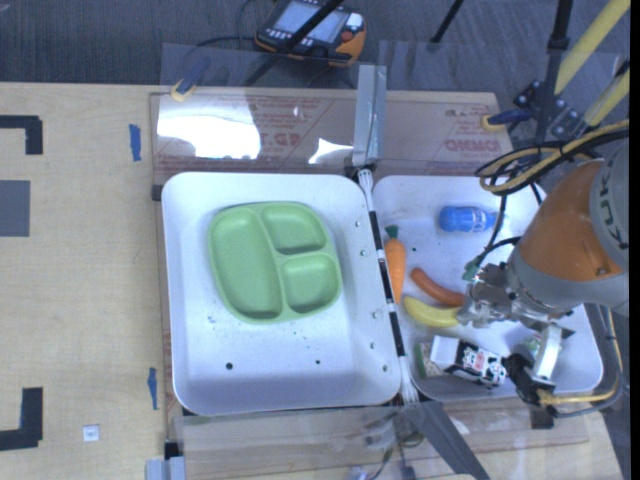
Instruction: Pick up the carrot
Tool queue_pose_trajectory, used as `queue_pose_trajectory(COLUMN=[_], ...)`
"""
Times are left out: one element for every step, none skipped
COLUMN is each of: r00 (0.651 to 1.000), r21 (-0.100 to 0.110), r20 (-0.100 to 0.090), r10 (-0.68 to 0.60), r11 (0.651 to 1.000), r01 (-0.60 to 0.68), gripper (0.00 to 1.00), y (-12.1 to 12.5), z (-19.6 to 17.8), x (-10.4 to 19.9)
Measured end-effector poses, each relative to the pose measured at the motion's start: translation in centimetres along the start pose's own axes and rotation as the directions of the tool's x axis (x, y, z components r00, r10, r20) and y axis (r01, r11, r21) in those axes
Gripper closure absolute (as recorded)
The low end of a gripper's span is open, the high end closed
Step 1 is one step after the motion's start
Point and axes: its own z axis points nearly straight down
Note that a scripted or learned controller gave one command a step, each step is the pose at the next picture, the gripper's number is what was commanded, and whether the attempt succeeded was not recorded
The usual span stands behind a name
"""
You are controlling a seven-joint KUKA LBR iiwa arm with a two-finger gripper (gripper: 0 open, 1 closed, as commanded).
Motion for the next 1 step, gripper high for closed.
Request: queue_pose_trajectory(r00=[0.997], r21=[0.029], r20=[0.011], r10=[-0.070], r11=[0.997], r01=[0.070], gripper=[1.00], y=[0.09], z=[-8.09], x=[-2.61])
